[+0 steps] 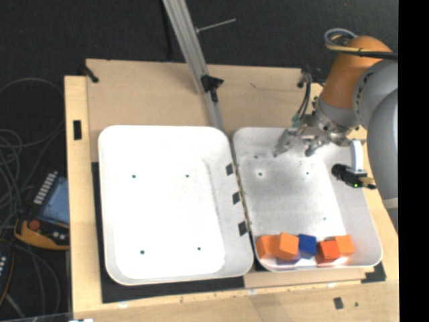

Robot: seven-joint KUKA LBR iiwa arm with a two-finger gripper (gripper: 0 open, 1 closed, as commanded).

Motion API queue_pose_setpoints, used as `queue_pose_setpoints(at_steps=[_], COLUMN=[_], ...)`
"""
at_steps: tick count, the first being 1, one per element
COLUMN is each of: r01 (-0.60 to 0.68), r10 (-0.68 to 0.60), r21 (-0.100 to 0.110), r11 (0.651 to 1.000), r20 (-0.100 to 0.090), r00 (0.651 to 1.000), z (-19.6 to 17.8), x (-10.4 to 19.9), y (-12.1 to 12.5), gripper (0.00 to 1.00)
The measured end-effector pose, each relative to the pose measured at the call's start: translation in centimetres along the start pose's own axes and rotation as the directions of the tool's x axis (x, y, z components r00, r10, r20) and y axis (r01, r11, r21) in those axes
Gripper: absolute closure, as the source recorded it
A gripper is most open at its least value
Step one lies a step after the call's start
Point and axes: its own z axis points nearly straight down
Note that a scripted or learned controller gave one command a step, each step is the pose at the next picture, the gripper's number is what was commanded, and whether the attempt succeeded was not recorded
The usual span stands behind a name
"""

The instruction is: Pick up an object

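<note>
Several blocks lie along the front edge of the right bin point(295, 186): an orange block point(278, 245) at the left, a blue block point(307, 245) in the middle, and an orange block point(334, 248) at the right. My gripper point(296, 146) hangs over the far part of the same bin, well behind the blocks. Its two fingers are spread apart with nothing between them.
The left bin point(167, 200) lies beside the right one, with small black clips point(236, 196) along the seam between them. A slanted metal rail point(191, 45) rises from the far side of the bench. Cables and a handheld pendant point(47, 210) lie off the bench at left.
</note>
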Motion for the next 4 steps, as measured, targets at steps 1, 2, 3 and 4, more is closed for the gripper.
queue_pose_setpoints(at_steps=[1, 2, 3, 4], r01=[0.002, 0.003, 0.007, 0.007], r10=[-0.002, -0.003, -0.007, -0.007], r21=[-0.014, -0.009, -0.014, -0.01], r11=[1.0, 1.0, 1.0, 1.0], r20=[0.001, 0.002, -0.002, -0.003], r00=[1.0, 1.0, 1.0, 1.0], z=[-10.3, -10.8, -18.5, -21.2], x=[1.5, 1.3, 8.3, 13.6], y=[-1.3, -1.4, -3.1, -4.3], gripper=[0.0, 1.0, 1.0, 1.0])
